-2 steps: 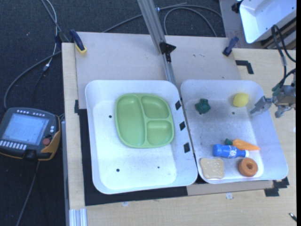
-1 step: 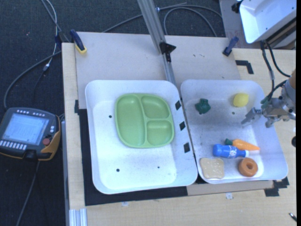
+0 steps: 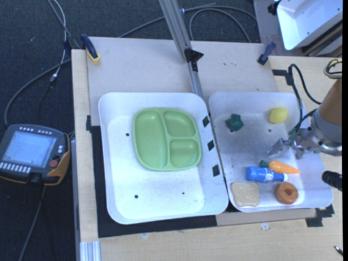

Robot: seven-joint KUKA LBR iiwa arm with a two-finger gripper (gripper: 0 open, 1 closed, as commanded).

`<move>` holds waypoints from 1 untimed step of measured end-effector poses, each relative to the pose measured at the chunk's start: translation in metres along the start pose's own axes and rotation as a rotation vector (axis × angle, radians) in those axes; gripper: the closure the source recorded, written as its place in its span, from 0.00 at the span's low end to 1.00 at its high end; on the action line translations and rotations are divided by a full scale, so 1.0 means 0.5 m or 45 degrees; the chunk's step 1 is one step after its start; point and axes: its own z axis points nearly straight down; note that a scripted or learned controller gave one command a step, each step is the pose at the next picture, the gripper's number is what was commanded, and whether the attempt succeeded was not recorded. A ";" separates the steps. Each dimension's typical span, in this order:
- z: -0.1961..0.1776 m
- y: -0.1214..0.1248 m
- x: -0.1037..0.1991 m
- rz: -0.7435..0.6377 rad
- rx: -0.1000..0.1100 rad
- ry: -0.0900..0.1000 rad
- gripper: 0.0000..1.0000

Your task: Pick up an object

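We see the end effector [image 3: 284, 143] low over the right bin [image 3: 239, 105], its fingers apart with nothing between them. Just below it lies a carrot [image 3: 284, 167], touching a blue bottle [image 3: 262, 174]. A doughnut [image 3: 286, 192] and a slice of bread [image 3: 246, 193] sit near the bin's front edge. A lemon [image 3: 278, 115] and a dark green piece [image 3: 235, 122] rest farther back, well apart. The left bin [image 3: 117, 145] holds a green divided plate [image 3: 166, 138]. A teach pendant [image 3: 32, 154] lies beside the table [image 3: 136, 58].
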 end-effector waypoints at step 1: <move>0.081 0.003 0.001 0.000 -0.010 -0.003 0.00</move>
